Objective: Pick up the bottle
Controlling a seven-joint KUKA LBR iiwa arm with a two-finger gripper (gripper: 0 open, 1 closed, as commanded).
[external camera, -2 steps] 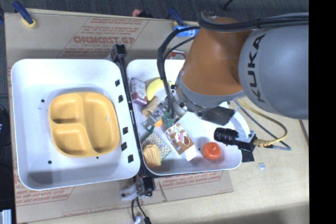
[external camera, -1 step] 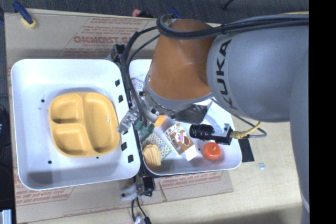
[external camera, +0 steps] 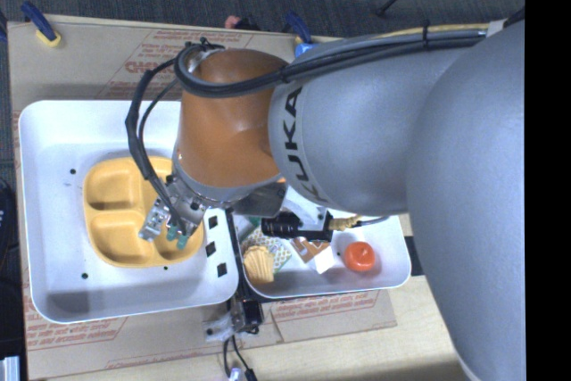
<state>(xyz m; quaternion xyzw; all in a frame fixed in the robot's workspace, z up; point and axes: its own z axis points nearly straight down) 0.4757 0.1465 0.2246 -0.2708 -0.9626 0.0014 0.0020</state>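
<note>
The hand (external camera: 166,230) is positioned over the yellow divided tray (external camera: 111,201), which lies in the white bin (external camera: 45,192) at the left of the view. How far the hand is opened cannot be told, and nothing is seen held in it. The bottle (external camera: 359,257) (identified by its orange cap) is located in the second bin (external camera: 394,275), near its right end and well apart from the hand. A yellow ridged item (external camera: 259,263) lies at that bin's left end. Both bins are carried on a cardboard-covered surface (external camera: 107,49).

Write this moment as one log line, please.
arm: reaching over left bin | arm's end: above yellow tray | right bin: orange round thing among others | grasp: cannot tell
</note>
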